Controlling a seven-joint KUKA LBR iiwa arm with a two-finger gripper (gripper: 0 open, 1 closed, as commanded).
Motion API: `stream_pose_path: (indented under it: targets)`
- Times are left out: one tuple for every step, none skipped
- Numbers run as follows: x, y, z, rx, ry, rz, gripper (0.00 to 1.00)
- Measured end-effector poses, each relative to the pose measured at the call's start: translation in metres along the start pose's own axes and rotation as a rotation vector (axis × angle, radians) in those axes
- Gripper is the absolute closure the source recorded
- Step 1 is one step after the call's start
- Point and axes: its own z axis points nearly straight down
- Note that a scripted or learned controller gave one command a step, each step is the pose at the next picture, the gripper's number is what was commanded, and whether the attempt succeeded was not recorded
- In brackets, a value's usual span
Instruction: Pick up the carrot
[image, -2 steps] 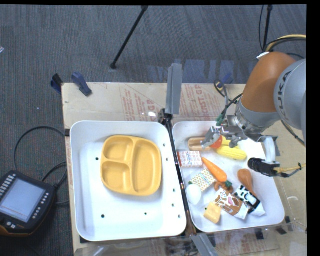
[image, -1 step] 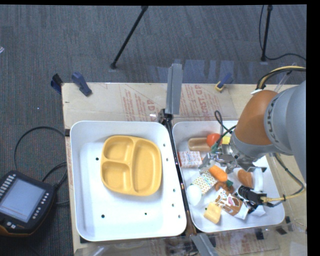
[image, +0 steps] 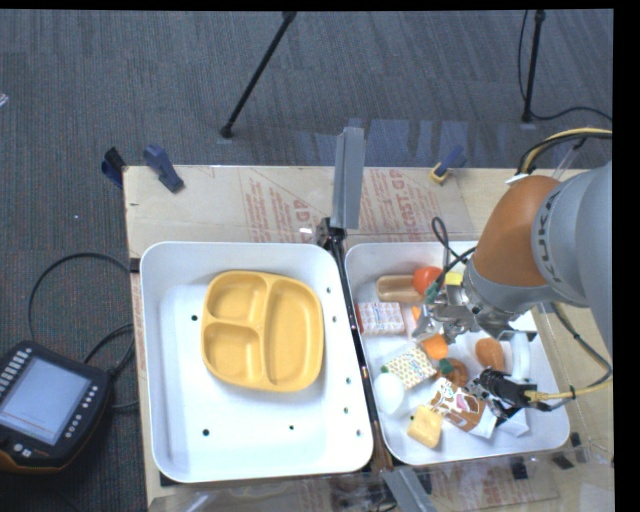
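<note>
Right bin (image: 556, 425): jaws (image: 432, 322) directly over orange carrot (image: 435, 347); jaw state cannot be told. Left bin (image: 160, 300): yellow divided plate (image: 264, 330).

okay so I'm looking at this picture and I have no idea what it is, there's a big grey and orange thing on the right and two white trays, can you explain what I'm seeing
You are looking down, at a slant, from one camera fixed above a workbench. The big grey shape with the orange band is a robot arm reaching in from the right. At its end is a small two-finger gripper, its "hand", lowered into the right bin.

That bin holds a jumble of toy food and small packets. Among them is a small orange piece right below the gripper, probably the carrot it is meant to pick up, and a white egg. I cannot tell from here whether the gripper has hold of anything.

The left bin holds a yellow plate with compartments. The screen at lower left is a handheld controller lying on the floor.
</note>
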Motion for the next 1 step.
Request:
stream_pose_path:
  targets:
    - [0.057, -0.0081, -0.0935, -0.008, 0.0, 0.398, 1.0]
